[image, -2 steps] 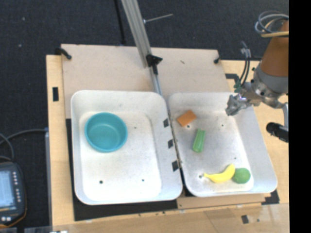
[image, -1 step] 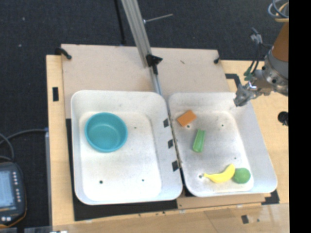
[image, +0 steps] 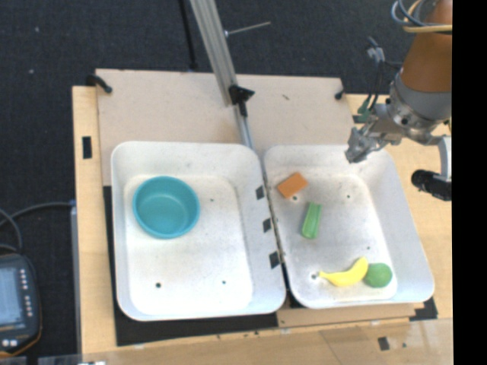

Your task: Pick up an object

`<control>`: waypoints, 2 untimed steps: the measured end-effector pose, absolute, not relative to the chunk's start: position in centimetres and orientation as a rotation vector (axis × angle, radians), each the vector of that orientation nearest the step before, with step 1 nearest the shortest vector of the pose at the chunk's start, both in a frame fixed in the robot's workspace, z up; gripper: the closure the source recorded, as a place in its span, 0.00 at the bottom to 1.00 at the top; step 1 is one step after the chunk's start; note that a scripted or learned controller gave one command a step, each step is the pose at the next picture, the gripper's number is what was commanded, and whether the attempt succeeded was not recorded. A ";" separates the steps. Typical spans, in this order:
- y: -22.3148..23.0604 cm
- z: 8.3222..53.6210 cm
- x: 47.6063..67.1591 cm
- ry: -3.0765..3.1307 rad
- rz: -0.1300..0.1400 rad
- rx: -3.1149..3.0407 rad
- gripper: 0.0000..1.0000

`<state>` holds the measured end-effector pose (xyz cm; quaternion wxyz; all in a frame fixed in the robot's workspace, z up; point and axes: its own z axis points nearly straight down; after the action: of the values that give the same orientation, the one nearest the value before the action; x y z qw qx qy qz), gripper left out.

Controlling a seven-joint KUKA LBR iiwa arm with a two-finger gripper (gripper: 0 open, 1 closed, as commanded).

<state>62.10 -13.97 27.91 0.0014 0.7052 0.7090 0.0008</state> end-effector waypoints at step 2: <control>-3.5 26.4 63.8 2.228 -0.001 2.215 1.00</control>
<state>63.76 -3.48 26.36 -0.0002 0.7051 0.7091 -0.0003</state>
